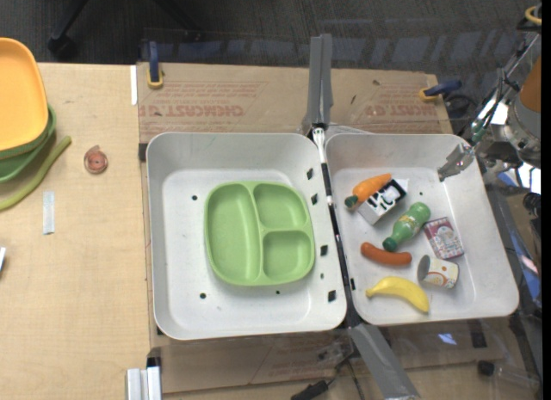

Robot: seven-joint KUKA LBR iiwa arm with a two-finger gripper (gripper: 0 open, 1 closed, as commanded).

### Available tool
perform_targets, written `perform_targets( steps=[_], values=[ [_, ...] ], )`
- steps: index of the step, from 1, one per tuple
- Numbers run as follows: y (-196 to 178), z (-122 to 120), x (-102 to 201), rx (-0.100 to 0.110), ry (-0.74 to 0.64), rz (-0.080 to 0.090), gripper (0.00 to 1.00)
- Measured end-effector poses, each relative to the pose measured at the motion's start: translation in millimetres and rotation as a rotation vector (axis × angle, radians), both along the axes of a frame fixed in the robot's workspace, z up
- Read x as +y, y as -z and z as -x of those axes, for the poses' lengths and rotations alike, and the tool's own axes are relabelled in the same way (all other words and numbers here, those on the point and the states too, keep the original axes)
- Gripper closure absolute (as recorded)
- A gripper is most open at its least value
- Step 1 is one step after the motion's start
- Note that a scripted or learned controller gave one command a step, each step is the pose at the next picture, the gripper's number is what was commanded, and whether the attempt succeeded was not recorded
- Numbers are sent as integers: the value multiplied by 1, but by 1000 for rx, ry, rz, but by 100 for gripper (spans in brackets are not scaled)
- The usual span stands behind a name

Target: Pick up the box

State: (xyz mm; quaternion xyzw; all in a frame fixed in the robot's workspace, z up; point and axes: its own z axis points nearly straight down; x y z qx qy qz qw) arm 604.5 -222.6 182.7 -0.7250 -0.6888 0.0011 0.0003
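The end effector point(455, 164) hangs over the upper right corner of the right bin point(495, 243), at the end of the grey arm that reaches in from the right edge of the view. Whether it stands apart or together cannot be told from this angle, and nothing is seen clamped in it.

The box point(444, 238), a small pink and white carton, lies flat on the floor of that same bin, below the end effector and a little to its left, well apart from it. Just below the box sits a small white cup point(440, 273) on its side. To the left of the box, a green bottle point(406, 225) lies tilted, its neck pointing down toward a red sausage point(386, 255). Further left of the end effector, a black and white block point(382, 200) rests against an orange carrot point(371, 187). A yellow banana point(399, 292) lies near the bin's lower edge, the farthest of these from the end effector.

Far to the left of the end effector, the left bin point(172, 243) holds a green divided plate point(258, 233) with three compartments. Beyond it, on the wooden bench point(77, 304), are a stack of yellow and green plates point(21, 119) at the far left edge and a small round pink item point(95, 160).
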Motion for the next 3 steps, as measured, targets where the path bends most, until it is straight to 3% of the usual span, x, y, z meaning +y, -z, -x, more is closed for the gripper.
perform_targets(
  steps=[1, 2, 3],
  values=[
    [68, 41, 10, -21, 10, 3, 0],
    [91, 94, 22, 0, 25, -1, 0],
    [83, 94, 21, 0, 29, -2, 100]
  ],
)
